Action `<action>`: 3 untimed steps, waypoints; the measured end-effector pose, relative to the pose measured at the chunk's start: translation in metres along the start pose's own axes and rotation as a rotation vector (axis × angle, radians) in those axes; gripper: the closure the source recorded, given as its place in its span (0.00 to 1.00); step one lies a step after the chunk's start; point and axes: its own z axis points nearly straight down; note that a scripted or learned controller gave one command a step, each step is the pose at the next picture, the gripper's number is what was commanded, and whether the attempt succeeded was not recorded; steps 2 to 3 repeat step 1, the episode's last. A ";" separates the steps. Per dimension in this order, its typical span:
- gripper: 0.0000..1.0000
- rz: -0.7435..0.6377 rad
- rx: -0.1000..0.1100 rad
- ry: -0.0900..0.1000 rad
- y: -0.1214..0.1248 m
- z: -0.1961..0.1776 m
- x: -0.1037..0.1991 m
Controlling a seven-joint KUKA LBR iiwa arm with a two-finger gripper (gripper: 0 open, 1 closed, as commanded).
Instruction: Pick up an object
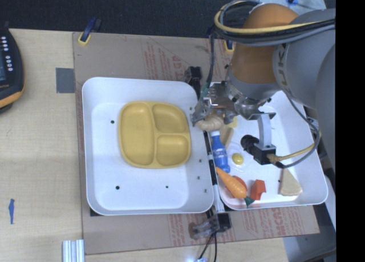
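My gripper [212, 116] hangs over the rims where the two bins meet, under the grey arm's orange band. A small beige lump [209, 123] sits between its metal fingertips, and the fingers are shut on it. The lump overlaps the rim line, so it appears lifted off the bin floor. Just below it in the right bin [308, 198] lie a blue tube [219, 152], a pale yellow fried-egg toy [237, 159], an orange carrot [232, 183], a small red block [258, 188] and a tan bread wedge [290, 185].
The left bin [102, 198] holds a yellow divided plate [154, 134]. A black fitting with a cable [255, 148] hangs from the arm over the right bin. A teach pendant [8, 67] lies at the far left of the bench.
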 end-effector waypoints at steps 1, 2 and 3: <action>1.00 0.010 -0.001 -0.002 0.001 0.004 -0.049; 1.00 0.010 -0.001 -0.002 0.001 0.004 -0.049; 1.00 0.010 -0.001 -0.002 0.001 0.004 -0.049</action>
